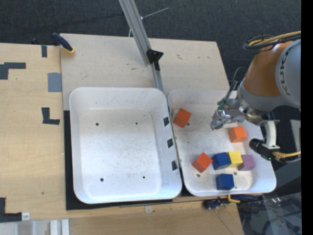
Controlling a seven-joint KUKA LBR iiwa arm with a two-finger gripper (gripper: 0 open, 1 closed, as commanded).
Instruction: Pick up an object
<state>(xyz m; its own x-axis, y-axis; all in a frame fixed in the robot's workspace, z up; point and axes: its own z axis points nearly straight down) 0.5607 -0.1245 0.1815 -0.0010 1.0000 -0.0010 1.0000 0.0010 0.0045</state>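
**Right bin: blocks and claw position**

You have the claw (218,120) low over the right bin (205,102), between two orange blocks: one (182,117) toward the bin's left wall, one (237,133) just beside it. Whether it grips anything, you cannot tell. Near the front rim: orange (202,162), blue (221,160), yellow (235,157), purple (247,162), blue (225,181).

A: What's the bench (29,131) carrying?

B: Light wood top. Two white bins side by side on a black mat (68,190): left bin (78,131) centre, right bin (264,180) at 3 o'clock.

A: Anything else on it?

B: Blue-and-yellow clamp (63,43) at 11 o'clock. Grey and dark tape patches (54,82) at 9 o'clock.
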